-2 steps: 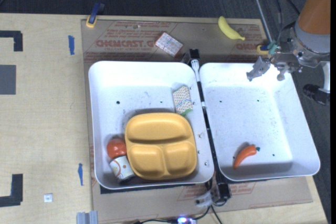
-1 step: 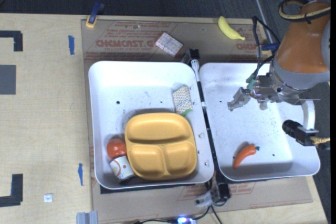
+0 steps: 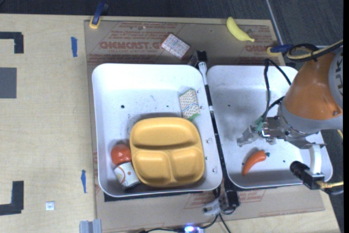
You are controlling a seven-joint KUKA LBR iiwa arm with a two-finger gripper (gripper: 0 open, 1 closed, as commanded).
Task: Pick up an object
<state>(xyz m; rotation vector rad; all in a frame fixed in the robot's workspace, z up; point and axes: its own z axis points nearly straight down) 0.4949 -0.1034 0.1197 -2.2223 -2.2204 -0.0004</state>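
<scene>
a: carrot toy (image 3: pixel 254 160), orange, lies in the right bin (image 3: pixel 234 82), near its front wall, well apart from the big yellow tray (image 3: pixel 165 150) in the other bin.

b: and the hand (image 3: pixel 252 136)?

a: just behind the carrot, nothing between its fingers; open or shut, i cannot tell. a slanted descent could nudge it away.

you see two white bins (image 3: pixel 103 117) on a tan bench (image 3: pixel 43 117). the left bin holds a mustard-yellow tray (image 3: pixel 166 150), a red-orange ball (image 3: pixel 120 153), a white cup (image 3: pixel 126 174) with orange markings and a small packet (image 3: pixel 189 102) in a green-and-white check. in the right bin lies an orange carrot (image 3: pixel 254 160) with a green tip. the arm (image 3: pixel 316 93) is grey with an orange band. a yellow banana (image 3: pixel 239 30) lies on brown cardboard (image 3: pixel 136 41) printed in red.
</scene>
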